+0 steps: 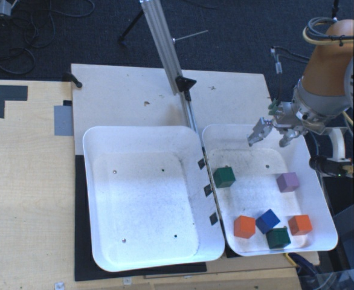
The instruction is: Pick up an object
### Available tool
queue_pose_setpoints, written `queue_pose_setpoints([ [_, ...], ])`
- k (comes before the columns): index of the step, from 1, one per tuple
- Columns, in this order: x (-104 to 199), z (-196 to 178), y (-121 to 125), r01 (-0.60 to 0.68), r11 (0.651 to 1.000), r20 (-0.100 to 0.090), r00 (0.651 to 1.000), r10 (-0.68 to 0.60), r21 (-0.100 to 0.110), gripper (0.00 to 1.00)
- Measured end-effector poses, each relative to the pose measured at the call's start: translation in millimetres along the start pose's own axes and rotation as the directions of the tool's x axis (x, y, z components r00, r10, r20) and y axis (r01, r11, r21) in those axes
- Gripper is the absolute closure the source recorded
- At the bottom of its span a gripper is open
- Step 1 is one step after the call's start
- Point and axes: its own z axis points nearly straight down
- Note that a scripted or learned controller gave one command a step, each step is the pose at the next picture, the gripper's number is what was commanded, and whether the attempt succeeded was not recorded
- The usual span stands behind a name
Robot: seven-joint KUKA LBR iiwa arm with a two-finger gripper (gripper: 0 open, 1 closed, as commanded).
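Observation:
My gripper [272,138] hangs over the far edge of the right bin [315,180], its two fingers spread apart with nothing between them. Below it in that bin lie several cubes. A dark green cube [224,177] sits near the bin's left wall and a purple cube [287,182] lies toward the right side. Along the near edge cluster an orange cube [244,226], a blue cube [267,220], another green cube [278,238] and a second orange cube [299,225]. The gripper touches none of them.
The left bin [104,162] sits beside the right one, sharing a divider with black clips [205,189]. A slanted aluminium rail [165,47] rises behind the bins. The arm's orange band [328,56] is at the far right.

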Motion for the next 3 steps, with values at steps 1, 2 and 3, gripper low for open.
queue_pose_setpoints([
  [1,-59.1,-46.7,-32.4,-0.006,1.0,0.005,1.0,0.006,-0.005,0.0],
  [2,-60.7,-104.6,-78.2,-0.004,1.0,0.003,1.0,0.004,-0.007,0.0],
  [3,-53.3,-82.5,-83.4,-0.003,1.0,0.0,1.0,0.003,0.001,0.0],
])
